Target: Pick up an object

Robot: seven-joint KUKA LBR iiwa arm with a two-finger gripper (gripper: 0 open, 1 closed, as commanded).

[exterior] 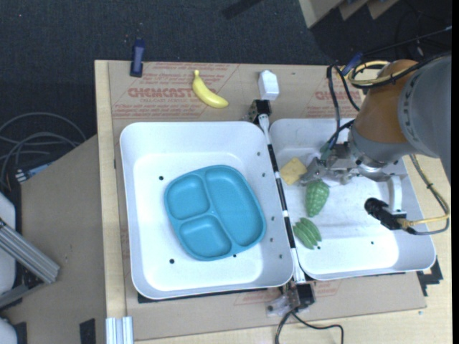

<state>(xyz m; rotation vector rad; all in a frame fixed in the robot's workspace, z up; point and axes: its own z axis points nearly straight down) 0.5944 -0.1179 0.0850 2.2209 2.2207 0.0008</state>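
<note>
Dark floor around desk [179,84]. Gripper [326,169] over right bin [358,264], above upper green object [316,198]; finger state unclear. Risk: misses, nudges yellow block [292,170].

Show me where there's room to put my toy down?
Bare floor rings the blue tray in the left bin. The right bin's near corner is bare too. It's crowded by the gripper, yellow block and two green things.
</note>
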